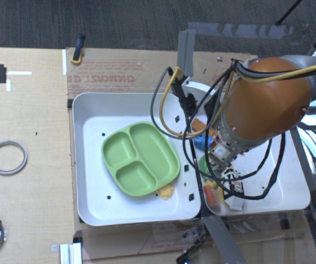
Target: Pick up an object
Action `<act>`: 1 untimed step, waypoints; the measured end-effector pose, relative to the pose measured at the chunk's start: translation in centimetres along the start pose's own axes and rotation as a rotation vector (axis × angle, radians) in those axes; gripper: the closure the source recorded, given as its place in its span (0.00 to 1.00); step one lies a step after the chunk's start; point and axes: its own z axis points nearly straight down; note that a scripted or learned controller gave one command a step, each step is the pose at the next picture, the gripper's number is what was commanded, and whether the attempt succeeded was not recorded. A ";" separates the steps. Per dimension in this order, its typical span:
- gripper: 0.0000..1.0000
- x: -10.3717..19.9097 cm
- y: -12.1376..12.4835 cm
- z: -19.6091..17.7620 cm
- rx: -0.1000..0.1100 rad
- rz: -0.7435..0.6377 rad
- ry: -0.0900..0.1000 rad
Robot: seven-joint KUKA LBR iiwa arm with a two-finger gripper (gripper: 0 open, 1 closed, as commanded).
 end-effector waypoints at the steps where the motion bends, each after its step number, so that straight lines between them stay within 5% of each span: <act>1: 1.00 0.7 0.7 -0.8 -0.001 -0.541 -0.002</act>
